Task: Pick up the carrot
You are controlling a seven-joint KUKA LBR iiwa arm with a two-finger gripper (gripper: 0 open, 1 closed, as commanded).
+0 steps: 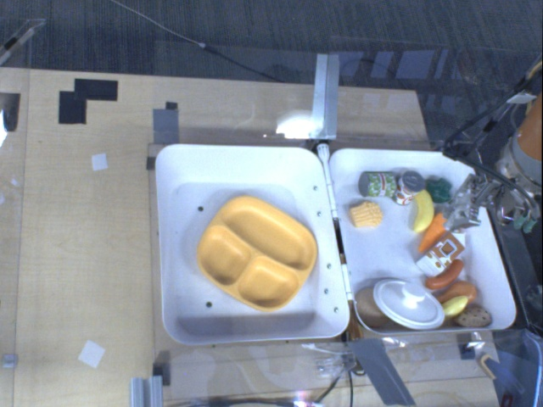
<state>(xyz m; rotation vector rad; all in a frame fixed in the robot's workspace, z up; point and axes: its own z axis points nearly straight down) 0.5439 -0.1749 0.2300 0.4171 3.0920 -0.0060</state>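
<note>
Orange and tapered, the small plastic carrot [431, 231] lies in the right-hand shallow white bin [506, 265], toward its right side, slanting with its upper end near the metal two-finger gripper [465, 214]. The gripper sits low over the bin's right part, just beside the carrot's upper end; whether it touches the carrot cannot be told, and nothing can be made out between its tips. How wide the pincer stands cannot be told either, since the metal parts blur together.

Just left of the carrot is a curved yellow toy banana [421, 212], and above that a small can with a green and white label [380, 183] lying on its side; its writing is too small to read. A dark green leafy toy [439, 189] rests by the banana's top. A pale yellow corn piece [366, 214] lies apart to the left. Below the carrot is a white and orange carton [442, 253], its print unreadable, then a reddish sausage [445, 275] and a round white lid with a knob [409, 302].

The left-hand shallow white bin [174, 253] holds a yellow three-compartment plate [256, 250].
</note>
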